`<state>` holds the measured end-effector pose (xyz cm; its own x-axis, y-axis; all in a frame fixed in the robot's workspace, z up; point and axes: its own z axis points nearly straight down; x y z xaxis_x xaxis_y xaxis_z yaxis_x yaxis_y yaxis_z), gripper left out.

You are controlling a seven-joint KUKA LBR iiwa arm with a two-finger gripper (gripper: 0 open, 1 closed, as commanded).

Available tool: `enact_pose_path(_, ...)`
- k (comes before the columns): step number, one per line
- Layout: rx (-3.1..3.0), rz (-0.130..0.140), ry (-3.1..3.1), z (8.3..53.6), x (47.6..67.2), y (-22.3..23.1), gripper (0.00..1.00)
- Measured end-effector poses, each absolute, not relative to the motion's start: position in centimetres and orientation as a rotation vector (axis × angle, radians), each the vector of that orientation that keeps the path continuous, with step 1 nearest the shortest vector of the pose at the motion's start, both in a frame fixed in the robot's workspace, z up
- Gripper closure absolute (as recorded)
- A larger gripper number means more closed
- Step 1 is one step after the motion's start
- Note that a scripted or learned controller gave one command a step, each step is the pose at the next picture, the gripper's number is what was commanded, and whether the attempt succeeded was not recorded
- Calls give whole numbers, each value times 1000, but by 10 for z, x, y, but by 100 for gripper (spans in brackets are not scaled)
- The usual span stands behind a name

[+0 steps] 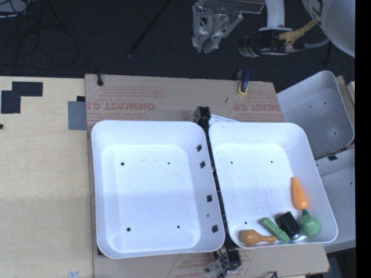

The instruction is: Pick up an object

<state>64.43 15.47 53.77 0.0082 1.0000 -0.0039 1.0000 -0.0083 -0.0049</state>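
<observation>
Across the middle of the frame two white bins sat side by side on a cardboard sheet, the left bin and the right bin, while the grey arm hung at the upper right with its gripper near the top centre above the dark floor, holding nothing, and whether its fingers were spread or pressed together could not be told. In the lower right corner of the right bin lay an orange carrot-shaped piece, a green round-ended toy, a small black block, a green stick and an orange pear-shaped toy, clustered close together.
</observation>
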Motion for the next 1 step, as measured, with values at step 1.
enact_pose_path(1,-2209,4,-2229,536,643,247,100)
